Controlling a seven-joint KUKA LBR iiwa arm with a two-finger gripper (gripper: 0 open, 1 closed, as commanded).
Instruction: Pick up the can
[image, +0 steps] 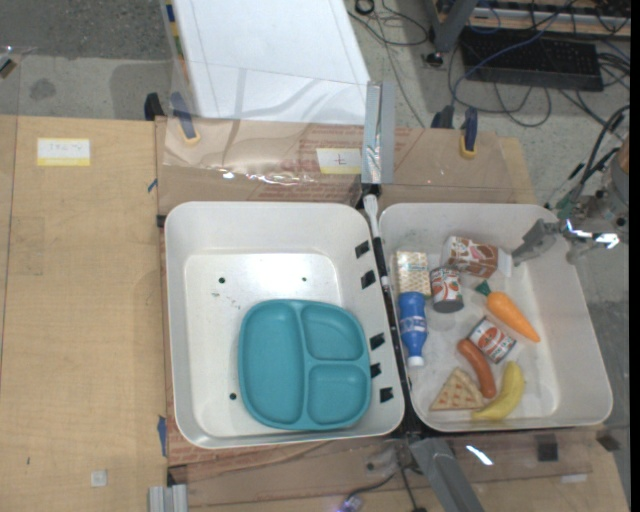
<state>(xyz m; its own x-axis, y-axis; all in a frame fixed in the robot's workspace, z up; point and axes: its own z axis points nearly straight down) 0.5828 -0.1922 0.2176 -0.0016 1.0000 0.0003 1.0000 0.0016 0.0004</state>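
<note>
Camera view, and I take the blue bottle (412, 327) lying along the left wall of the right bin (590, 330) as my landmark. Nearest the camera, right of the bottle's white cap end and closer to me, I see a triangular sandwich wedge (457, 390) with a yellow banana (503, 393) just beside it on its right. A red sausage (478, 366) lies just behind those two, to the right of the bottle's lower half. The can (491, 339), red-labelled and tipped on its side, sits just right of the sausage's upper end, well to the right of the bottle and about level with its body. An orange carrot (512, 313) lies slantwise just behind the can. A second small red-and-white tin (446, 287) stands just right of the bottle's far end, and a pale cracker packet (413, 272) lies right behind the bottle's top. Further back, a red-and-white carton (471, 256) rests on its side. Left of the bottle, across the divider, the left bin (190, 300) holds a teal compartment plate (303, 363). The gripper (532, 241) hangs at the far right rim of the right bin, well apart from the can; I cannot tell how its jaws stand.
</note>
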